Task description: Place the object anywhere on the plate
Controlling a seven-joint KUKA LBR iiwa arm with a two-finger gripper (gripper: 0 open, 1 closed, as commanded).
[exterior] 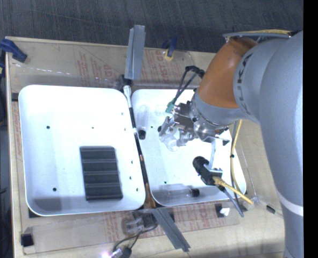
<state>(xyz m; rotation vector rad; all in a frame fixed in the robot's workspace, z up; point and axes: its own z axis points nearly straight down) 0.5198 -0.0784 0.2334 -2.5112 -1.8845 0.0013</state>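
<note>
The plate point(100, 172) is a dark ribbed rectangle lying flat in the front middle of the left bin point(40, 144). My gripper point(172, 132) hangs low over the upper left part of the right bin point(164, 198), well right of the plate. Directly beneath it is a small clear plastic object point(175, 141); the wrist hides whether it is touched or held. A second clear item, a tube-like piece point(180, 191), lies along the front wall of the right bin.
A small black piece point(141, 134) sits at the divider between the bins. Black and yellow cables point(223, 184) trail from the wrist across the right bin's front right corner. A grey bar point(134, 52) stands behind the bins.
</note>
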